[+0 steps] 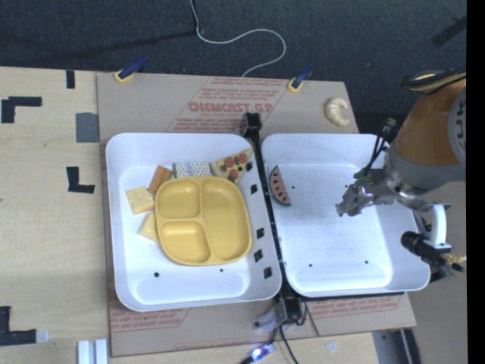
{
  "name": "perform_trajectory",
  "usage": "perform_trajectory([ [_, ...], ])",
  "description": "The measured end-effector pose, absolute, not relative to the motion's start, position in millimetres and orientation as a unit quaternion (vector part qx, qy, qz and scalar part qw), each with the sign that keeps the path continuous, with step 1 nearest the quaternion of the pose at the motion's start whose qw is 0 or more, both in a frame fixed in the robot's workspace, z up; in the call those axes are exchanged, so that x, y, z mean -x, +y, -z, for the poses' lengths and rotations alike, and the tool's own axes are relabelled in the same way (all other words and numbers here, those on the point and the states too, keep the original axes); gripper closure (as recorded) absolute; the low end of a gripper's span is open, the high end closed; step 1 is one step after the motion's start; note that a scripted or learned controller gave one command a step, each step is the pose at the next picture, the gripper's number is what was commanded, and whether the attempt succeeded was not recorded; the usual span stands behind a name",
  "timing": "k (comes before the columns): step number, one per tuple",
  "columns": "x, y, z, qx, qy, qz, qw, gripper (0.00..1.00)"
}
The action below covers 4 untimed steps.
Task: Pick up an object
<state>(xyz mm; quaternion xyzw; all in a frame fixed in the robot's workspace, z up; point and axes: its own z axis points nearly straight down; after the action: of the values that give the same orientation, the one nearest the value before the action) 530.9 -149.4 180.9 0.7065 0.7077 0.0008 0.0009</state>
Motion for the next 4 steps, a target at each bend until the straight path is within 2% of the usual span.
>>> perform_trajectory([
  [1, -532.0, -149, -227, -0.706, 0.708, -0.0011, 0.001, 1.00],
  [3, -602.1, -77, -234, -0.705, 0.709, -0.0008, 0.000, 1.00],
  [4, -639.2, -50, -216, -0.706, 0.709, 0.0003, 0.000, 1.00],
])
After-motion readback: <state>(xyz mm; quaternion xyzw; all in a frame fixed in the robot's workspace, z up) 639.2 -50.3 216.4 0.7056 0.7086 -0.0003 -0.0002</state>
